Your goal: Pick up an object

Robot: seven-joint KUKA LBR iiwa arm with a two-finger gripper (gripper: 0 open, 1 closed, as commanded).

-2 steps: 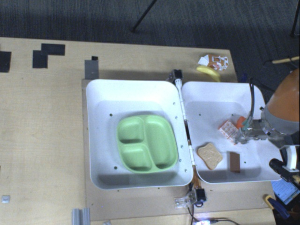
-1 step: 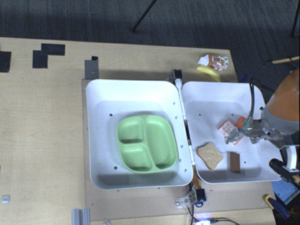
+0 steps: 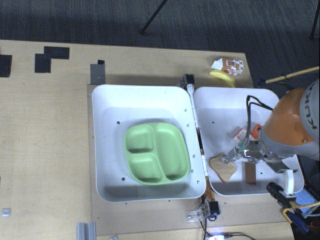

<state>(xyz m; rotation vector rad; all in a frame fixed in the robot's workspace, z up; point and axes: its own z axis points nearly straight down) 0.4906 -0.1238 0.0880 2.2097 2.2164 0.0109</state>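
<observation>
In the right bin, a tan toast-shaped piece lies near the front left corner. A dark brown bar rests just right of it. A pale pink item and a small orange item lie further back. My gripper hangs low in this bin, just above and right of the toast piece, with the pink item just behind it. The grey wrist and orange band cover the bin's right part. I see nothing held.
The left bin holds a green divided plate. A yellow and white packet lies on the bench behind the right bin. Cables and a connector sit at the front edge between the bins.
</observation>
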